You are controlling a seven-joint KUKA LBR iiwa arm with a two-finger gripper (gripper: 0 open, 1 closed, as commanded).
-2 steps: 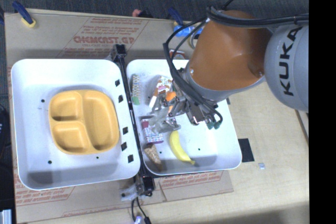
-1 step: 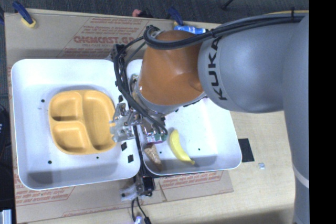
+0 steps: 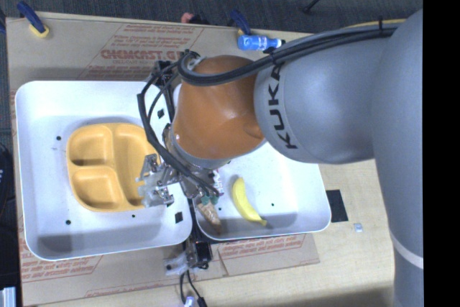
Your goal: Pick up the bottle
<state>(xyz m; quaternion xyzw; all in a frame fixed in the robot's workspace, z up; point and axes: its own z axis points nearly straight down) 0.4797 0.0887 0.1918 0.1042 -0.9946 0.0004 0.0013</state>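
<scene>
1. Cardboard [image 3: 266, 249] at the near edge first, and you can see a small clamp [image 3: 191, 256] sitting on it, right below the seam where the two bins meet.
2. Now the bottle [image 3: 209, 212]: it's in the right bin [image 3: 310, 192], tucked into the near-left corner. It is small and tan-brown and lies tilted just beside the wall shared with the left bin [image 3: 39, 108]. It's blurry, and its upper end runs under the wrist.
3. Just right of it you've got a banana [image 3: 246, 201], close but apart. The floor beyond the banana toward the right rim is bare white.
4. The gripper [image 3: 159, 185] hangs over the left bin's right side, at the edge of the yellow divided tray [image 3: 100, 165], across the shared wall from the bottle. You cannot tell whether the claw is released or clenched, and nothing shows as held.
5. That tray takes up the middle of the left bin, with bare floor all around it.
6. Above that, the orange band [image 3: 212, 111] and grey arm [image 3: 327, 101] cover most of the right bin, with black cables [image 3: 153, 101] looping off the left side.
7. Farthest back, a blue clamp [image 3: 256, 43] grips the cardboard's far edge.
</scene>
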